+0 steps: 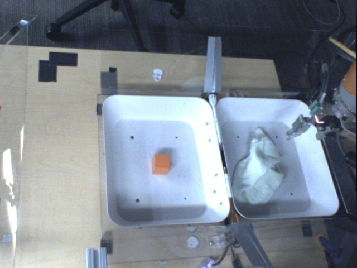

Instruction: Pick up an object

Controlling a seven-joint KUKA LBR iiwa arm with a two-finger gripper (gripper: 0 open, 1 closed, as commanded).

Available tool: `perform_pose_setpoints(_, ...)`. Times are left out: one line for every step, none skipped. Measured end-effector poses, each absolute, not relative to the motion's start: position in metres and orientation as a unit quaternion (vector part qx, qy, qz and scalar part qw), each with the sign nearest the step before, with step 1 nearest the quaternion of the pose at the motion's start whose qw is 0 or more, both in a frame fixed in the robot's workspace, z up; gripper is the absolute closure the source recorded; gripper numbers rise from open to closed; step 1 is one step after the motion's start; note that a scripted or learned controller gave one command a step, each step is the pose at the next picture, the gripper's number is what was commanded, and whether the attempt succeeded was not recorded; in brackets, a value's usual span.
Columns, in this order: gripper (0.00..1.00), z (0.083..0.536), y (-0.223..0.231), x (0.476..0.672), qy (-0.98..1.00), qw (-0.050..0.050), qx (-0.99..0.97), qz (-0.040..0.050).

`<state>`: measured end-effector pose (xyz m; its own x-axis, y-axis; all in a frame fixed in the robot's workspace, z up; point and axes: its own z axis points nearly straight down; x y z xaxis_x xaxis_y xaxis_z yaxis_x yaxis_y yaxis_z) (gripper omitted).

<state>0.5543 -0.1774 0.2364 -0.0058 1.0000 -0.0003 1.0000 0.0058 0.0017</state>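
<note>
The gripper (297,128), how wide I cannot tell, hovers at the right bin's (321,166) right edge; next it must drop onto the crumpled white cloth (258,169).

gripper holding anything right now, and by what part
Nothing is held. The gripper sits over the right bin's upper right edge, apart from the cloth; the orange block lies in the left bin.

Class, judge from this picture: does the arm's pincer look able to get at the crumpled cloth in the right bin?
Probably yes. The pincer hangs over the right bin, beside the cloth, and nothing lies between them or on top of the cloth.
</note>
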Motion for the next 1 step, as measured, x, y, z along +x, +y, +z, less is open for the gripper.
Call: perform_pose_setpoints(0.0, 0.0979, -0.1786, 0.6024, 0.794, 0.005, 0.608, 0.0024)
